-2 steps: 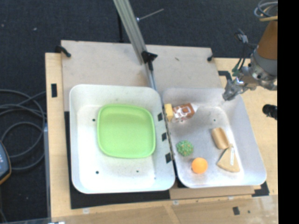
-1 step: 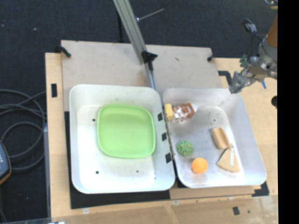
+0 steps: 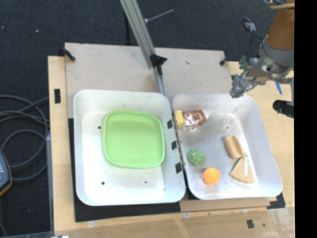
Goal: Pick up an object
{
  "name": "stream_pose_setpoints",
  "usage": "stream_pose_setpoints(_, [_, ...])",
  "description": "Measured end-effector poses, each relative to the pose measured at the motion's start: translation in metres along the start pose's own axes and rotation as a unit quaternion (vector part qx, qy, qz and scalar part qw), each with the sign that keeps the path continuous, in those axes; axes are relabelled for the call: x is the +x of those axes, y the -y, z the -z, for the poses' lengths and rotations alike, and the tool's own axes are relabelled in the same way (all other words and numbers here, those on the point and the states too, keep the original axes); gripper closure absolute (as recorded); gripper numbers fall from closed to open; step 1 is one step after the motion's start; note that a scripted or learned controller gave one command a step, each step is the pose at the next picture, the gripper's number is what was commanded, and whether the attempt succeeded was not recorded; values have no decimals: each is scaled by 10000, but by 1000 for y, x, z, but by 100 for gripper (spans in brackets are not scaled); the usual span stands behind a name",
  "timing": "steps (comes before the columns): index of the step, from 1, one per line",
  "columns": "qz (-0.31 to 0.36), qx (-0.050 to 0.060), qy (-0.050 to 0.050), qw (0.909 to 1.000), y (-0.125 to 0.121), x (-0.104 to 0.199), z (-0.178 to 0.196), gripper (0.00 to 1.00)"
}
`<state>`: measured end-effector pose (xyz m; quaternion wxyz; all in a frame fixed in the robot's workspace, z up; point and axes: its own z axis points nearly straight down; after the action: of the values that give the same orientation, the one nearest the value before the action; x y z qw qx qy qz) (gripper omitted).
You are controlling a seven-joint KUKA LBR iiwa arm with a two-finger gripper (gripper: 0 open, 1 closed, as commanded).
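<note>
We see the two-finger gripper [image 3: 237, 90], finger state indiscernible, poised over the right white bin's [image 3: 265, 133] far rim; approach phase. Next, we judge, descent toward the orange ball [image 3: 211, 176].

A robotics lab, by all signs: plain wooden bench [image 3: 59, 133] with two white bins [image 3: 84, 182] clipped side by side, aluminium camera pole [image 3: 138, 26] bolted behind, loose black cables [image 3: 22, 143] on dark carpet [image 3: 59, 14], toy food [image 3: 212, 175] as test items.
</note>
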<state>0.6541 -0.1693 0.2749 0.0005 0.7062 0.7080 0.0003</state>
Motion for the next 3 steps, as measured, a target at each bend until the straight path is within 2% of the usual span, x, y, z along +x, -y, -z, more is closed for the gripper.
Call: stream_pose_setpoints(3, [3, 7, -4, 10000, 4, 157, -25, 100])
